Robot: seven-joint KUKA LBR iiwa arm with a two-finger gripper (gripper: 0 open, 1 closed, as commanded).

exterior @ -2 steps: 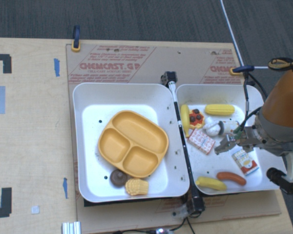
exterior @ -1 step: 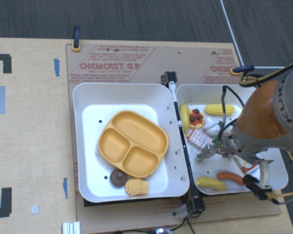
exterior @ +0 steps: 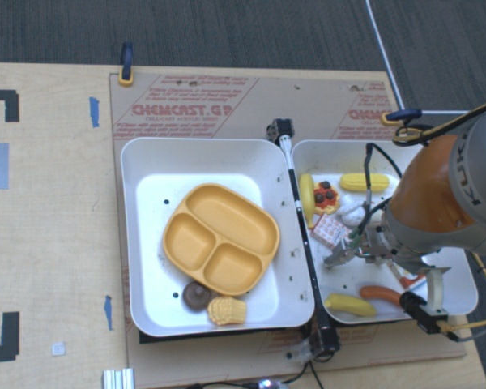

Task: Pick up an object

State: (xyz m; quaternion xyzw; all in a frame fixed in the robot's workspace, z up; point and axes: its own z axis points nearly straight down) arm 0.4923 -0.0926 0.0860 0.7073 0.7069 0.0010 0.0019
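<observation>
My gripper (exterior: 341,255) hangs low over the middle of the right bin (exterior: 463,297), under the orange wrist band. It sits just below a red-and-white packet (exterior: 330,230) and beside a white lump (exterior: 355,213). Nothing shows as held by it. Around it lie a red sausage (exterior: 379,294), a yellow banana-like piece (exterior: 350,304), a corn cob (exterior: 364,182), a cake slice with berries (exterior: 326,194) and another yellow piece (exterior: 307,194). The arm hides part of the bin's right side.
The left bin (exterior: 138,217) holds a yellow divided plate (exterior: 221,237), a brown round piece (exterior: 197,296) and a pale yellow ridged piece (exterior: 227,309). A black divider clamp (exterior: 281,128) stands between the bins. Cables run along the right.
</observation>
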